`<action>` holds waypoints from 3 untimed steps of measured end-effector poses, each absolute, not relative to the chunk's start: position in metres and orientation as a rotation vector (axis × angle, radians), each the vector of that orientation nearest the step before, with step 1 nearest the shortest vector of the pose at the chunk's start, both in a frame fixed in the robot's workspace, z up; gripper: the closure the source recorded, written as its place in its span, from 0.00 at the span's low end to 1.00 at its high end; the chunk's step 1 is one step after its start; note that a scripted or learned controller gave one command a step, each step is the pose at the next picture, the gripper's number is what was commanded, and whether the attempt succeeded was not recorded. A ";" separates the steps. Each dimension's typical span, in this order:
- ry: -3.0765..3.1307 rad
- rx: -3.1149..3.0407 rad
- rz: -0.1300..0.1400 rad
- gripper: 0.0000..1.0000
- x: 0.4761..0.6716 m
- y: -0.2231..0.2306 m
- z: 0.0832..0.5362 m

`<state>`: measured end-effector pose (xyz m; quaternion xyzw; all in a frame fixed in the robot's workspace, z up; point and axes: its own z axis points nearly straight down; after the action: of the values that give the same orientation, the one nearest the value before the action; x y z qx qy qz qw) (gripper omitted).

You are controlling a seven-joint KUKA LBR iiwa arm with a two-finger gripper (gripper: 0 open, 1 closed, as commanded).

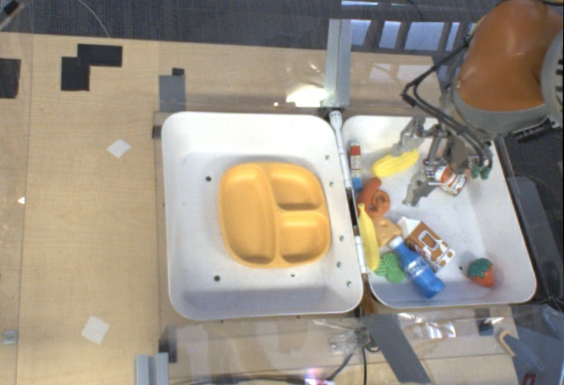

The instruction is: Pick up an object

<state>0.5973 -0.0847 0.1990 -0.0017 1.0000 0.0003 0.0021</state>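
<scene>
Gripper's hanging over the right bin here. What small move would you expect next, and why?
Probably a short, straight descent. The gripper hangs in the upper part of the right bin, beside the yellow corn and next to a small red-and-white object, with nothing visibly between its fingers. Most other toys lie along the bin's left wall and bottom, farther off.

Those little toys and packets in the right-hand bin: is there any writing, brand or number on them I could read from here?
No text can be read in this view.
Brown and white carton: printed patches, too small and blurred to read.
Blue bottle: a white band near its top, nothing legible.
Red and white object by the gripper: markings blurred.
Yellow divided tray in the left bin: plain.
</scene>
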 end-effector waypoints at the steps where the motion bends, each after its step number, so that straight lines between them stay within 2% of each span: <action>1: 3.136 0.067 0.002 0.00 0.651 -0.112 0.092; 2: 3.113 0.449 0.005 0.00 0.661 -0.111 0.088; 3: 3.093 0.439 0.004 1.00 0.666 -0.110 0.098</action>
<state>0.6664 -0.1102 0.0977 0.1406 0.9900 0.0012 0.0088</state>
